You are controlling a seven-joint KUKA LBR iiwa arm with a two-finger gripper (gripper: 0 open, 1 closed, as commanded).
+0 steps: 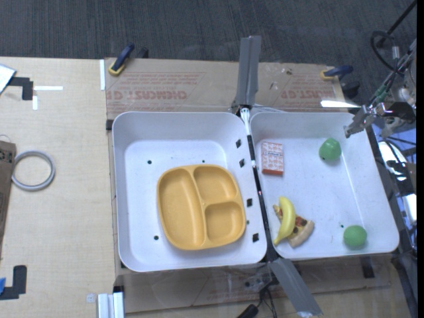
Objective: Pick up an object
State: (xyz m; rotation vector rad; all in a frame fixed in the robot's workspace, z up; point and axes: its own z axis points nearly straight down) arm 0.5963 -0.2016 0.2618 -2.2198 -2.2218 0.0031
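Pincer (354, 126) | grip state unclear | poised over right bin's (371, 177) far right rim

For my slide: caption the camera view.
Yellow divided plate in left bin; banana, two green balls and small box in right bin.

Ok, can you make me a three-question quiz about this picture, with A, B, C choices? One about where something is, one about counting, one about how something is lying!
1. Where is the yellow plate?
A. In the left bin
B. In the right bin
C. On the cardboard

2. How many green balls are in the right bin?
A. One
B. Two
C. Four

3. How is the banana placed?
A. Standing upright
B. Lying on the yellow plate
C. Lying flat, touching the pizza slice

Answers:
1. A, the plate sits in the left bin.
2. B, one ball near the back, another near the front.
3. C, it lies flat on the bin floor against the pizza slice.
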